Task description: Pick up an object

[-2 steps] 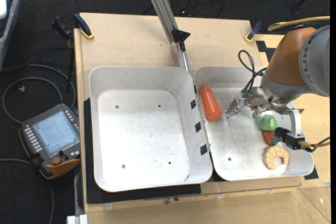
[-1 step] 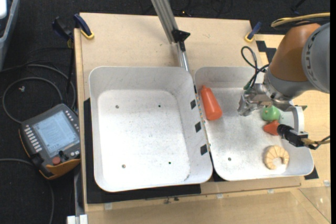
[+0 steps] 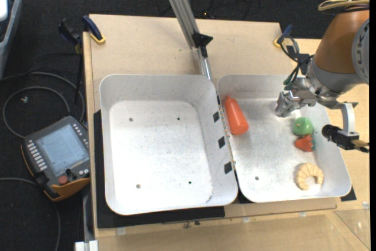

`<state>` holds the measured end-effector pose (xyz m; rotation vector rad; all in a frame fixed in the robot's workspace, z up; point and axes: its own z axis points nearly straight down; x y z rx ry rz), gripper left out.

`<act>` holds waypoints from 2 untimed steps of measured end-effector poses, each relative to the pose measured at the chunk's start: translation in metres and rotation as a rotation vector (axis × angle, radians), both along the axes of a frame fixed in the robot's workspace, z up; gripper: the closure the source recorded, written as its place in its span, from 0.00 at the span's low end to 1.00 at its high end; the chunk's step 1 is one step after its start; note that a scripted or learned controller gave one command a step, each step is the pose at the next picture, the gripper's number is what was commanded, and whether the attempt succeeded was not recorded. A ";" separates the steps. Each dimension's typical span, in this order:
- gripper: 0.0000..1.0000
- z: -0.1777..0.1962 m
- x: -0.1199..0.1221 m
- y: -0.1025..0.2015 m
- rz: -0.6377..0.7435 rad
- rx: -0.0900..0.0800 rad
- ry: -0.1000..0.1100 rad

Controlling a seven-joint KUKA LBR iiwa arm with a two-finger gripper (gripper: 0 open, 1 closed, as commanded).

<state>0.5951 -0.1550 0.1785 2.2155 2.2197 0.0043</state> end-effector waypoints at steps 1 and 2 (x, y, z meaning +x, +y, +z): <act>1.00 0.044 0.002 0.005 0.001 0.000 0.000; 1.00 0.064 0.002 0.005 0.001 0.001 0.003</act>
